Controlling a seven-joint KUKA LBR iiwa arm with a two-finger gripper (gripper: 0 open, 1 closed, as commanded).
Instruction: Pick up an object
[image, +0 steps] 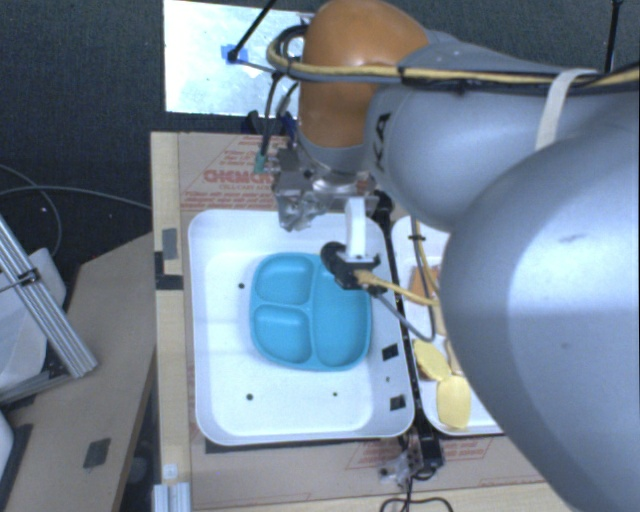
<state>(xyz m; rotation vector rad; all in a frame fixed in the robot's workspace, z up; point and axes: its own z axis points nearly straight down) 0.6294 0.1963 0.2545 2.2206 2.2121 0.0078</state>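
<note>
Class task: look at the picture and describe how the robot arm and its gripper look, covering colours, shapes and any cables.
The arm is bulky, rounded and smooth grey, with a domed orange band above the wrist. Yellow and black cables run along it and loop around the orange part. Below sits a small metallic grey gripper, and a white strap crosses the arm.

We read one marking: red printed lettering on the cardboard sheet (225, 165) beneath the bins, above the left bin's far edge. It appears to begin "CH", but the remaining characters are too blurred to read.
</note>
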